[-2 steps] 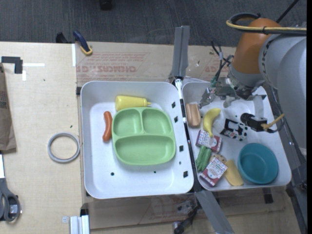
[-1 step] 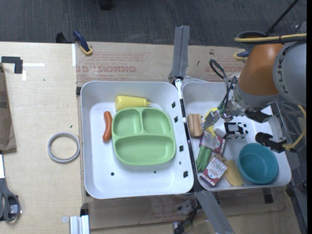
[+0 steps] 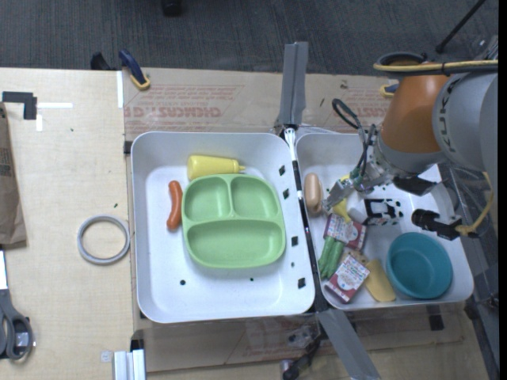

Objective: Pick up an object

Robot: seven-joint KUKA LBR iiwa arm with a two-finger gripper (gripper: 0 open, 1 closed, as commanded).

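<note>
Where the bins meet, a smooth oblong bread roll (image 3: 312,192) lies.

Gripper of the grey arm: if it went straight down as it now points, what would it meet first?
Probably the small pink-and-white printed packet, lying just below the gripper in the right white bin. Depth is unclear, so a yellow piece beside it could come first.

Small yellow object (image 3: 341,210) (partly hidden) in right bin (image 3: 463,287), beside snack packet (image 3: 341,229)
</note>
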